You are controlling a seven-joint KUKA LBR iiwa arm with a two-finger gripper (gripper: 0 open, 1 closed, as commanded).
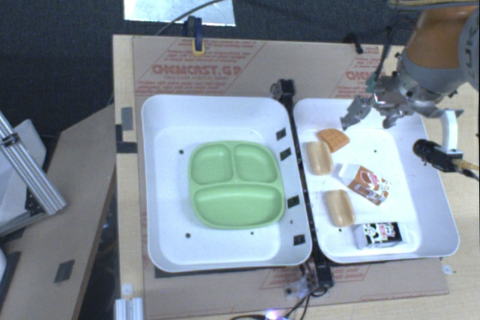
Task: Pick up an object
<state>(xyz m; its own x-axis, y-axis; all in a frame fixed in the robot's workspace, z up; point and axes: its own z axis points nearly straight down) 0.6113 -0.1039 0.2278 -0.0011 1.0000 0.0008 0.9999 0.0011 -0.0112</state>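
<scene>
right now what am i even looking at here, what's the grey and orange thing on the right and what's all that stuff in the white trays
You are looking down, at a slant, from one fixed camera above a workbench. The grey and orange thing is a robot arm reaching in from the right. At its end is a gripper, a two-finger claw for picking things up. It hangs over the far part of the right bin, and nothing shows between its fingers.

Two shallow white bins sit side by side. The left bin holds a green divided plate. The right bin holds small toy-like food items: an orange wedge, two tan bun-shaped pieces, a small white carton and a dark packet. The arm's job is to pick one of them up.
</scene>
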